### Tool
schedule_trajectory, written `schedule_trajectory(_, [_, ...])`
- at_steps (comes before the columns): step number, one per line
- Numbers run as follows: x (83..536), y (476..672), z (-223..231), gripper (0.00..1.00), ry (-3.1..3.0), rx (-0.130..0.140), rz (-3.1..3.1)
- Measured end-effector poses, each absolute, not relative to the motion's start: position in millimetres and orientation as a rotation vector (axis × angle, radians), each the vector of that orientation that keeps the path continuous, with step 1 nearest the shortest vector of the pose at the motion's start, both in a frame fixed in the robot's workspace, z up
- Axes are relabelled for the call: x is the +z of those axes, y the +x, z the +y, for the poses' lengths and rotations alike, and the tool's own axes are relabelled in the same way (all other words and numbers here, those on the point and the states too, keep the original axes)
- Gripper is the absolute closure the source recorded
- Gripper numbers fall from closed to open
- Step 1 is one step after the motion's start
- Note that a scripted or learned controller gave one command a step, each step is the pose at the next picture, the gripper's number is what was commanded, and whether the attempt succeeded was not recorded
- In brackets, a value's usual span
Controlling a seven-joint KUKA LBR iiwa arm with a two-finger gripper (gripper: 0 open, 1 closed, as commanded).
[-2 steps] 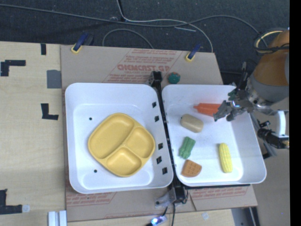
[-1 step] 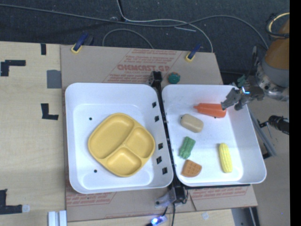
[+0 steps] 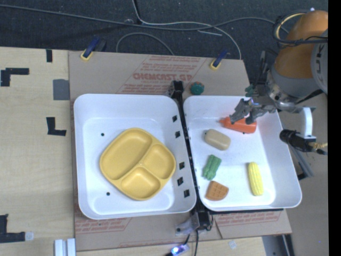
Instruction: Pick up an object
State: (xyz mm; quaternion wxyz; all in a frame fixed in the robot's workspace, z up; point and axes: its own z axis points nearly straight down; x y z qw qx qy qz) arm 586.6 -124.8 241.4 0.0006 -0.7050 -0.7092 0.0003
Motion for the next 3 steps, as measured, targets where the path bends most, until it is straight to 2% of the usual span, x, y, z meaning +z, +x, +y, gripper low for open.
schedule_trajectory(2, [245.6,591.1,-4.1,1.00,-2.213,0.000,-2.228])
schedule_trajectory(3, [235.0,599.0,38.8,1.00,-2.216,0.003,-2.225])
